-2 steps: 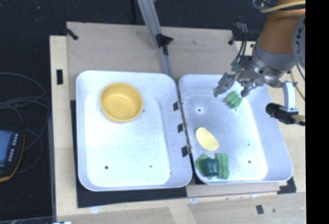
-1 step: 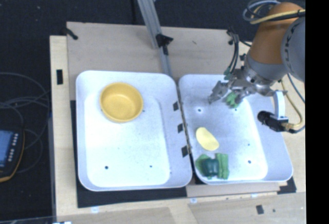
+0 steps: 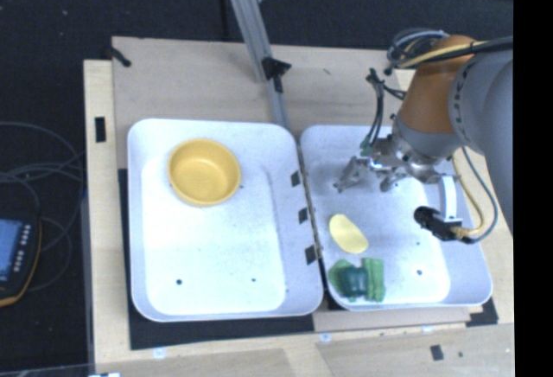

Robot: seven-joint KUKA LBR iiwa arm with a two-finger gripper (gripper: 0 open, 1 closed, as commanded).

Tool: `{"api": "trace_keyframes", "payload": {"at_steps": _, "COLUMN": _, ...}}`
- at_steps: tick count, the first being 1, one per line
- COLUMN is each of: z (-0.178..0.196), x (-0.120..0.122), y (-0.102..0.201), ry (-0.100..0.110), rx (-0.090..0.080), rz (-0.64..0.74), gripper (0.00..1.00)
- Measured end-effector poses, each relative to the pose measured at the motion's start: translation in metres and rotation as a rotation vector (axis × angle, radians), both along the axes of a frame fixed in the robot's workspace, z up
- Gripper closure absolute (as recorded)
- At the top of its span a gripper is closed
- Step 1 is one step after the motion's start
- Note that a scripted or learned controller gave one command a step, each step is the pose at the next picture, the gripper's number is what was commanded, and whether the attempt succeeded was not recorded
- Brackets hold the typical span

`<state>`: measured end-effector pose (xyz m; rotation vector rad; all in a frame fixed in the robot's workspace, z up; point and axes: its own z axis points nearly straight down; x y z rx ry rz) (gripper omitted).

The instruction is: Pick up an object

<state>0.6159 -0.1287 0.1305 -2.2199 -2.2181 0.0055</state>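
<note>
We judge nothing picked yet: our gripper [image 3: 367,174] hangs spread and empty at right center, with the yellow piece [image 3: 348,233] and green object [image 3: 360,278] lying below it at lower right.

A grey robot arm [image 3: 484,99] with a rounded, smooth casing. An orange band [image 3: 429,99] wraps its rounded section above the wrist. Below it sits a silver-grey metal wrist flange. Thin dark cables loop over the top of the orange section and trail down beside it. A black fitting with a pale bracket hangs at one side, possibly a connector; the detail is blurred.
</note>
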Motion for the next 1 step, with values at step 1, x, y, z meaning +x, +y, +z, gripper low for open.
{"api": "trace_keyframes", "payload": {"at_steps": 1, "z": -0.0313, "x": -0.0006, "y": -0.0005, "ry": -0.003, "rx": -0.001, "rz": 0.000, "gripper": 0.00}}
